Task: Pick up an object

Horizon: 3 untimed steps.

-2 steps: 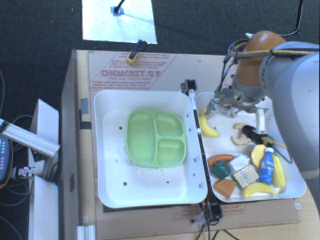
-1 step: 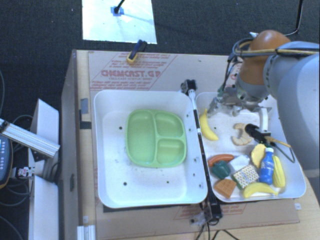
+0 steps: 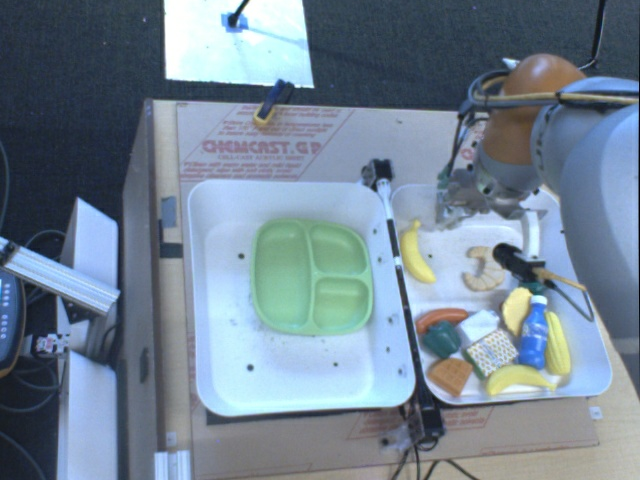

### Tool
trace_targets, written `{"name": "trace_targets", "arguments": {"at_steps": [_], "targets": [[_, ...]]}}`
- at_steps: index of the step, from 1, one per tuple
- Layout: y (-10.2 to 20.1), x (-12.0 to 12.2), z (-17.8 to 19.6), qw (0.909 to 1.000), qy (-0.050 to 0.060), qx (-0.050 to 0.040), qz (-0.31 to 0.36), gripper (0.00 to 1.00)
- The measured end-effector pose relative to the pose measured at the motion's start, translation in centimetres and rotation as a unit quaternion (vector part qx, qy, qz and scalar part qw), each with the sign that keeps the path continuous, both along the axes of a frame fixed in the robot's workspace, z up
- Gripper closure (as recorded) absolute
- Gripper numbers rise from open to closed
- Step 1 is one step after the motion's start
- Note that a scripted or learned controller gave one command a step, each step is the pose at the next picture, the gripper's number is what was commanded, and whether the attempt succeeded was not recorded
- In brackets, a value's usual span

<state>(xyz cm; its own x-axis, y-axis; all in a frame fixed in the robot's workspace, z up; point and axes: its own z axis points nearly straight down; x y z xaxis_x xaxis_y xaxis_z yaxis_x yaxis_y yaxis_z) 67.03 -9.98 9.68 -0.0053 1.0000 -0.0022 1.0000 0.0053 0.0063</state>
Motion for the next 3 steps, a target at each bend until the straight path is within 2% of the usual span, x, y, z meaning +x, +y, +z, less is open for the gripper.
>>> {"name": "trace_targets", "arguments": {"at_steps": [1,2,3], "targets": [[0.0,0.0,0.0,1.0,0.0,-0.0001,0.0,0.0],[1.3,0.0,-0.8,1.0,0.0,-0.0022,-0.001,0.0],[1.5,0.1,0.2,1.0,-0.002,-0.0011,0.0,1.0]]}}
